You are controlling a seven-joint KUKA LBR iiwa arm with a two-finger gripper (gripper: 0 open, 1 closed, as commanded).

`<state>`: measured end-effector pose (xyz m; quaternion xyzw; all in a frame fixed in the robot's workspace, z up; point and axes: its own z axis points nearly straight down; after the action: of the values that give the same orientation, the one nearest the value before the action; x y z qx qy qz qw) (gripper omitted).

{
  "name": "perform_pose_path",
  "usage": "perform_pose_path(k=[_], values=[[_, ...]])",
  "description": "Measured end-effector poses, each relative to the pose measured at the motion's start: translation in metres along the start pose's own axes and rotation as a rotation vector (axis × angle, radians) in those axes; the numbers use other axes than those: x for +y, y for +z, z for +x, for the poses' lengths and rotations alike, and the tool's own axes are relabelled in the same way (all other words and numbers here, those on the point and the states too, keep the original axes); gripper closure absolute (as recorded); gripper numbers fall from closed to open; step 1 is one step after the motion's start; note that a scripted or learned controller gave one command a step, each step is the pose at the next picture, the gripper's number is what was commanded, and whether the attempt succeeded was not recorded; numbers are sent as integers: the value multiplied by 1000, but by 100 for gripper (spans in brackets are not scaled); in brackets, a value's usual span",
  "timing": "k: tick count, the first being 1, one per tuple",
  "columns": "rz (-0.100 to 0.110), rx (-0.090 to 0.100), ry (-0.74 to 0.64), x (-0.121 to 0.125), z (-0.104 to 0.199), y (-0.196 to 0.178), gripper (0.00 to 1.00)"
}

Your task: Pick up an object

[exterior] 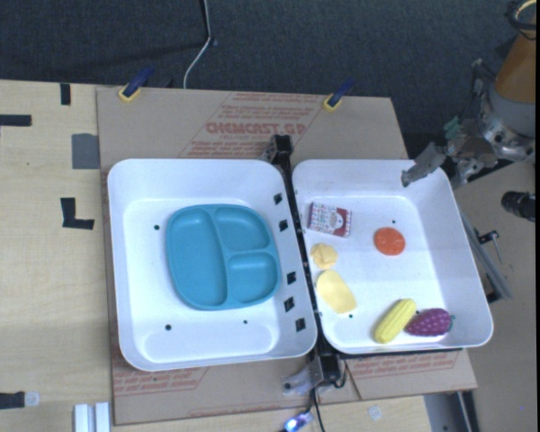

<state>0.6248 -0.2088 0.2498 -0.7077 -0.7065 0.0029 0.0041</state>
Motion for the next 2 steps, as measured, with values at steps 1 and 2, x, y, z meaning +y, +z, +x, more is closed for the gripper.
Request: perform_pose_path(k=[1,2], values=[[-9,-2,-3,2,1,-6,0],[-3,-1,-3,-3,3,58,0]])
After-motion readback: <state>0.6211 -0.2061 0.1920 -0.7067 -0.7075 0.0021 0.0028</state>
